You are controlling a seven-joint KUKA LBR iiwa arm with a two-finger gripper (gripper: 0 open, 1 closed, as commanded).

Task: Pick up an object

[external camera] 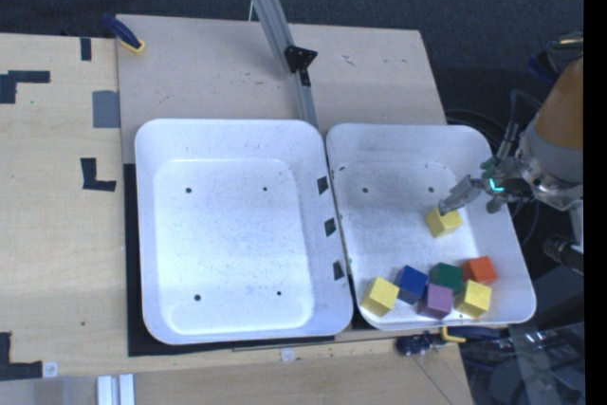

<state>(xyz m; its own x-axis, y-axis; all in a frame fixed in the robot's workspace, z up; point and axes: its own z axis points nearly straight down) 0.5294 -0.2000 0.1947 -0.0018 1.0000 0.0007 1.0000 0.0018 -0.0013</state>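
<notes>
Two bins side by side on the bench (237, 81), left bin (228, 138), right bin (398, 142), one lone cube (443, 222) mid-right bin, gripper (458, 197) just behind it, six cubes (432, 287) clustered along the near edge.

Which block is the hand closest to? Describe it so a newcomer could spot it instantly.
Start at the right-hand shallow white bin. Near its middle right, just below the arm's hand, sits a small yellow cube. It lies alone, apart from the cluster of coloured cubes along the bin's bottom edge, which has two more yellow ones.
</notes>
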